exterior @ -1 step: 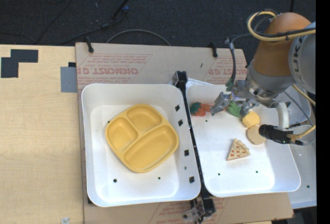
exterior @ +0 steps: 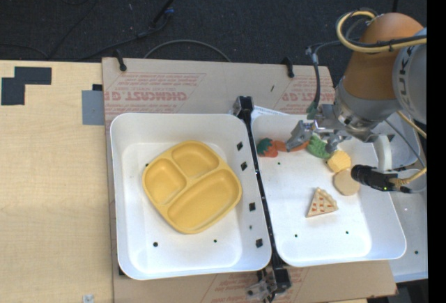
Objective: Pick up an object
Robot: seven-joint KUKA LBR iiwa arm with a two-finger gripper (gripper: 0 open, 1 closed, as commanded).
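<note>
My gripper (exterior: 313, 136) hangs low over the far part of the right bin (exterior: 376, 239), open, with nothing visibly held between its fingers. Just under and in front of it lies a green broccoli-like toy (exterior: 320, 149). An orange carrot toy with a green top (exterior: 273, 148) lies to its left, one end reaching under the left finger (exterior: 300, 134). A yellow cheese block (exterior: 339, 160) and a tan round biscuit (exterior: 345, 184) lie to the right of the green toy. A pizza slice (exterior: 321, 203) rests in the bin's middle.
The left bin (exterior: 132, 239) holds a yellow divided plate (exterior: 191, 186). A black divider rail (exterior: 252, 176) runs between the bins. A black cable part (exterior: 373, 177) of the arm hangs over the right bin's right side.
</note>
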